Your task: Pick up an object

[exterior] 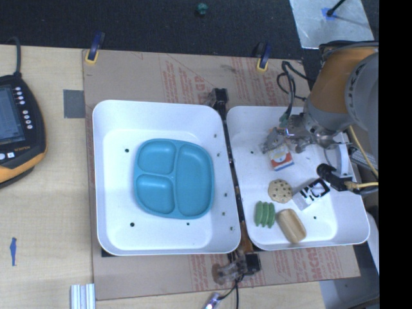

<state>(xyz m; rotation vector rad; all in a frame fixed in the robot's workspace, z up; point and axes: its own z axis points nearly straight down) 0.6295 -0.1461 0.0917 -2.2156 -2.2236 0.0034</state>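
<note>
- The grey arm (pixel 344 85) reaches in from the right, its pincer (pixel 283 140) low over the right bin (pixel 248 172).
- Whether the pincer is wide or narrow cannot be told; it hangs just above a small red, white and blue carton (pixel 282 161).
- Nearer the front of that bin lie a round cookie (pixel 279 190), a green pod (pixel 264 214) and a bread roll (pixel 291 225).
- A blue divided plate (pixel 174 177) sits in the left bin (pixel 109 172) on the tabletop (pixel 45 224).

Robotics lab — teach pendant (pixel 16 127), clamped bench (pixel 58 237), bins (pixel 103 172).
</note>
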